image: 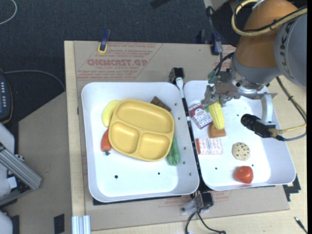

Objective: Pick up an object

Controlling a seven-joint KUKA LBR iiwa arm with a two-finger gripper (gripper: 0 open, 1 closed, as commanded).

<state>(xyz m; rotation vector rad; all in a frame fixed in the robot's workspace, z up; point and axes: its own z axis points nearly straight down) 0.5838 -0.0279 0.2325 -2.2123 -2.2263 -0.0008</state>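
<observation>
The fingers [214, 100] sit low over the right white bin [278, 152], above the yellow plastic corn cob [216, 115], apparently lining up a grasp; their spread I cannot tell; the round cookie [241, 151] and red tomato [243, 174] lie farther off.

Yellow tray [141, 129] hiding most of the banana [109, 112], red pepper [105, 142], green vegetable [173, 153], brown item [158, 102] at its far edge

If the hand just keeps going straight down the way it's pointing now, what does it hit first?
Most likely the corn cob, which lies right under the hand in the right bin. Depth is hard to judge from this slanted view.
</observation>
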